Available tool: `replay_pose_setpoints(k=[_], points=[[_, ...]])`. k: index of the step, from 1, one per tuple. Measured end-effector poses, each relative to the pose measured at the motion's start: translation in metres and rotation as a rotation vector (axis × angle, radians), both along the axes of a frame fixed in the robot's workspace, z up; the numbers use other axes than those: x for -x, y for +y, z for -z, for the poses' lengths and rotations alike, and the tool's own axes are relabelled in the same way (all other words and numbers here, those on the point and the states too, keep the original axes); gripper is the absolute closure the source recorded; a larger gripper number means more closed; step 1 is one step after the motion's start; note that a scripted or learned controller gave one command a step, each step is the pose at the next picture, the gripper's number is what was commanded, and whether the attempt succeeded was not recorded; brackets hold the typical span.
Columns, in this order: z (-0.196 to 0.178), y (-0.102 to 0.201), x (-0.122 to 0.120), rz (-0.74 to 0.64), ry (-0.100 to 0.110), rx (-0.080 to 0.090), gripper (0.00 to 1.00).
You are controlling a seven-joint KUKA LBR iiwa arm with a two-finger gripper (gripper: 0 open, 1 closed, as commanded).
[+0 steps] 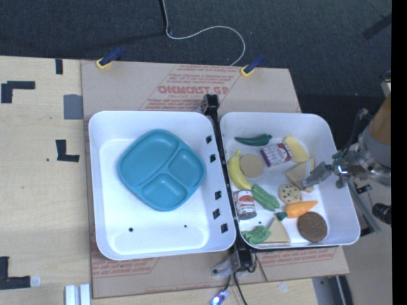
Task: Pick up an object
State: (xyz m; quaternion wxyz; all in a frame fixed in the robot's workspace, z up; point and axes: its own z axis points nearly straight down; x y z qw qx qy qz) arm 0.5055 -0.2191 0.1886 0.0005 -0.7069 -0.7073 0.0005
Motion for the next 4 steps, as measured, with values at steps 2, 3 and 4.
replay_pose_setpoints(k=[2, 3, 4], points=[[-0.005, 0.081, 0.011, -0.007, 0.002, -0.004, 1.0], [-0.039, 0.175, -0.031, -0.012, -0.005, -0.002, 1.0], [-0.038, 0.235, -0.023, -0.007, 0.002, -0.002, 1.0]])
